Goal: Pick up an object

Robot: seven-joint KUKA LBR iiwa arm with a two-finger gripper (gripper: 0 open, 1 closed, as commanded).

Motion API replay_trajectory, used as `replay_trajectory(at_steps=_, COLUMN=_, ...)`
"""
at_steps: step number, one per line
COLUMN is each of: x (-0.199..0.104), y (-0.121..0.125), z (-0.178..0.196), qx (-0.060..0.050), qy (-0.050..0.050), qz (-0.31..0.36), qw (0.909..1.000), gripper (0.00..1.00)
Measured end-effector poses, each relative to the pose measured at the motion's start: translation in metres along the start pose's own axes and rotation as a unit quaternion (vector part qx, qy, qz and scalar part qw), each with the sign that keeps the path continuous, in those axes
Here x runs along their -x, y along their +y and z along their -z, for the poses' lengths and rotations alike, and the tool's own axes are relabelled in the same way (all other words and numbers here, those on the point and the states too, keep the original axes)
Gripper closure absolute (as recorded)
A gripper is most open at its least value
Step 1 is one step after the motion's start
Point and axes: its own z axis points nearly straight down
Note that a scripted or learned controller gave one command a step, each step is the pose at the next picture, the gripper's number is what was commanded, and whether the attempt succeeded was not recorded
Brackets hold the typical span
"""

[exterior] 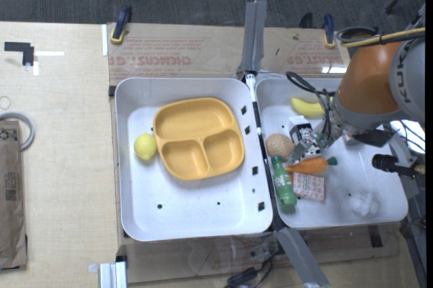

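Observation:
My gripper [306,142] reaches down into the right bin [385,216], under the orange wrist band. It hangs in the middle of a cluster of objects: a tan ball [277,144] just to its left, an orange carrot [310,165] just below it, and a yellow banana [304,106] behind it. A green bottle [283,182] lies along the bin's left wall, next to a red-and-white packet [312,188]. The view shows nothing between the gripper's tips.
A crumpled white object [362,204] lies at the right bin's front right. The left bin [135,212] holds a yellow divided tray [198,138] and a lemon [145,147]. A grey divider bar [254,36] stands behind the bins.

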Motion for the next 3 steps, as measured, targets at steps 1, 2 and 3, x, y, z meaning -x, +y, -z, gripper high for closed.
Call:
replay_trajectory(at_steps=1, x=0.004, y=0.055, z=0.099, qx=0.0, qy=0.0, qz=0.206, qw=0.9786, gripper=0.0)
replay_trajectory(at_steps=2, x=0.037, y=0.04, z=0.003, qx=0.001, qy=-0.003, qz=0.147, qw=0.9892, gripper=0.0)
replay_trajectory(at_steps=3, x=0.037, y=0.04, z=0.011, qx=0.002, qy=-0.003, qz=0.145, qw=0.9894, gripper=1.0)
